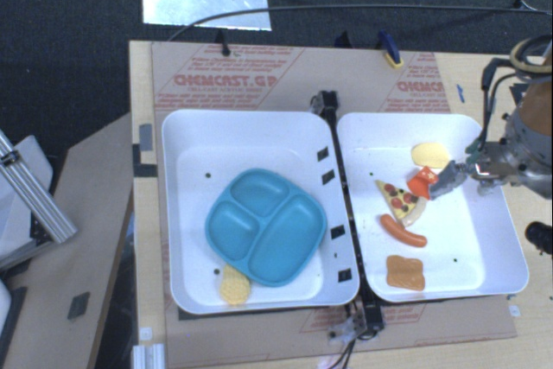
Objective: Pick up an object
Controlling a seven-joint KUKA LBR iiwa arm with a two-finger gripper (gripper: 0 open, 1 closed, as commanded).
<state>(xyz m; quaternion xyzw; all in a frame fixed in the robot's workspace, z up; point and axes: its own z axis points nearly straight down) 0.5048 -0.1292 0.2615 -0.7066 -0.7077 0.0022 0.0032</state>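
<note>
Two white bins sit side by side on the table (95,186), and we go from big to small. Left bin (186,147): a blue divided plate (266,225) fills its middle, tilted a touch, with a yellow waffle-like piece (234,286) tucked just under the plate's lower-left edge, near the bin's front wall. Right bin (501,255): that's where the small stuff lies. The arm (527,138) comes in from the right over the bin's right wall, and the end effector (442,182) reaches down and left into the upper half of the bin. Its tip is right against a small red object (422,181) — touching or overlapping it from the right — but whether the tip is spread, closed or clamped on the red piece, I cannot tell from this angle. Just above the red object lies a pale yellow disc (430,155). Just left and below, a pizza slice (399,200). Below that, a sausage (403,231) lying at a slant, well clear of the tip. Nearest the front wall, a brown toast-like piece (404,272).
</note>
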